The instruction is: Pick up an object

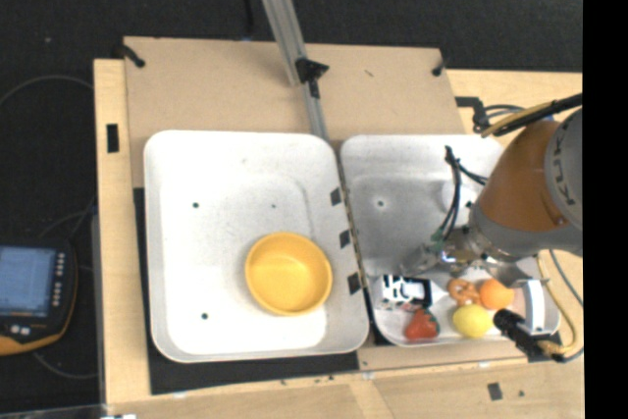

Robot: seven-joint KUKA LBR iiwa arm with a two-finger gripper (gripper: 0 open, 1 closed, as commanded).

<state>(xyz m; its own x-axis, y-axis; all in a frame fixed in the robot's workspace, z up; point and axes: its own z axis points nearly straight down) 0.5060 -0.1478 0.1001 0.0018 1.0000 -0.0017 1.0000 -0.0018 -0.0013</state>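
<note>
My gripper hangs low in the right bin, can't tell its state; fruit pile sits just below-right, toward the frame's bottom

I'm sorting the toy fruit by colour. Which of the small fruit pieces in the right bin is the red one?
The strawberry-like piece, lowest-left of the cluster, beside the yellow fruit; the orange one sits above that.

Grey arm with broad orange band, black cables alongside.
</note>
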